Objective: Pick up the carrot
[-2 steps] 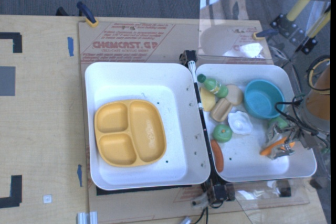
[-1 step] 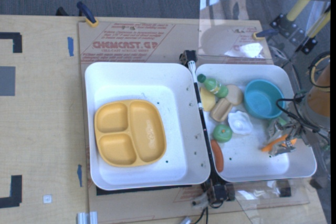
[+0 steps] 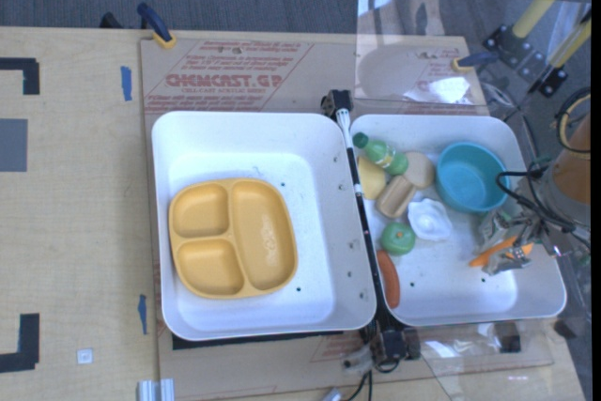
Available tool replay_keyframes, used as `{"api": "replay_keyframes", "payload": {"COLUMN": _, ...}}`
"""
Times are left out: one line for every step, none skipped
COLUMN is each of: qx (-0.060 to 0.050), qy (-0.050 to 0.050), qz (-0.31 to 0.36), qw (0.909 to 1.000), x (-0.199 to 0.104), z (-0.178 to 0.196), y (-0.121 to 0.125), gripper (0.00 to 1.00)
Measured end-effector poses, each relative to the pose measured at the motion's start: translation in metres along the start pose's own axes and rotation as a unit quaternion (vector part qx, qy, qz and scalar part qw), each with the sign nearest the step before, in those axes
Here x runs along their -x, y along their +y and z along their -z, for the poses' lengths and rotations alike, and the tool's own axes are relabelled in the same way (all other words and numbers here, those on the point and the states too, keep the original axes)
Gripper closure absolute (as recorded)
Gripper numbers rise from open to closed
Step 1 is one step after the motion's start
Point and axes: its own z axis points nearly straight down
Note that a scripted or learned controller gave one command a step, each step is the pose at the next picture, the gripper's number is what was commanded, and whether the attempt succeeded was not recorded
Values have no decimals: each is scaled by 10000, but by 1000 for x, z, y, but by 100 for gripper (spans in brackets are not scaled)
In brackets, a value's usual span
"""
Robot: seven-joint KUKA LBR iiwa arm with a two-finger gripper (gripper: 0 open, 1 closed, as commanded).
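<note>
Surface (image 3: 66, 202): pale wood, with a printed cardboard sheet (image 3: 225, 70) under the two bins.
Left bin (image 3: 310, 286): white and shallow — it holds a yellow divided plate (image 3: 232, 238) toward its 8 o'clock side.
Carrot (image 3: 389, 279): orange-red, lying in the right bin (image 3: 451, 296) at about 8 o'clock, along the wall next to the left bin, just below a green round toy (image 3: 398, 239).
Green bottle (image 3: 379, 151): at the right bin's 11 o'clock, beside a yellow piece (image 3: 372, 177) and a tan block (image 3: 395, 196).
White piece (image 3: 430, 221): near the right bin's middle, at 5 o'clock from the tan block.
Blue bowl (image 3: 470, 177): upright, at about 1 o'clock in the right bin.
Gripper (image 3: 504, 251): low over the right bin at about 4 o'clock, well apart from the carrot — cables and orange parts crowd it, so I cannot tell its state, nor whether anything sits in it.
</note>
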Motion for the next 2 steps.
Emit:
{"api": "replay_keyframes", "payload": {"qx": -18, "qy": 117, "qz": 1691, "qw": 9855, "x": 39, "z": -23, "y": 0, "gripper": 100}}
{"api": "replay_keyframes", "payload": {"qx": -37, "qy": 73, "qz": 1679, "qw": 9858, "x": 42, "z": -11, "y": 0, "gripper": 100}}
